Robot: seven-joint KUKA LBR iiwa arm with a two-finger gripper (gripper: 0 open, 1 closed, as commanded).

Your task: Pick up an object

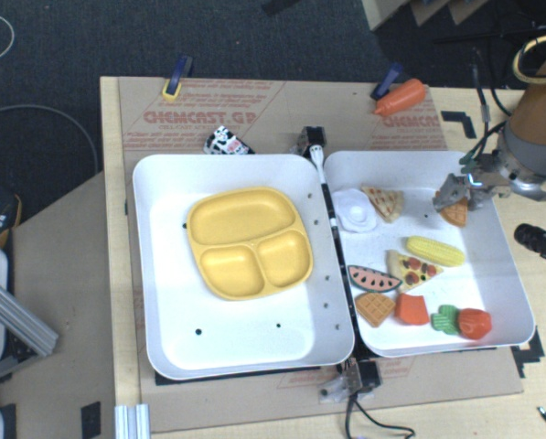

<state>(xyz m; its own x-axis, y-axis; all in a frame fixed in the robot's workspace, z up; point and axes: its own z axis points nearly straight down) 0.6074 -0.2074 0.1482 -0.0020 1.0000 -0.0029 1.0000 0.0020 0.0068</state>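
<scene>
Two white bins sat side by side. At right of frame, the gripper [457, 193] hovered over an orange food piece [455, 214] in the right bin [515, 282]; I could not tell its opening. Descending squarely over the piece before closing would have helped.

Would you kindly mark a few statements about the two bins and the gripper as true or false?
1. The yellow three-compartment plastic plate lies in the left white bin. True.
2. The yellow toy corn cob lies in the left bin. False: it lies in the right white bin.
3. The gripper is over the far right part of the right bin, beside an orange toy wedge. True.
4. The toy watermelon slice lies on the yellow plate. False: it lies in the right bin, near the divide.
5. The orange toy carrot lies inside a bin. False: it lies on the board beyond the bins.
</scene>
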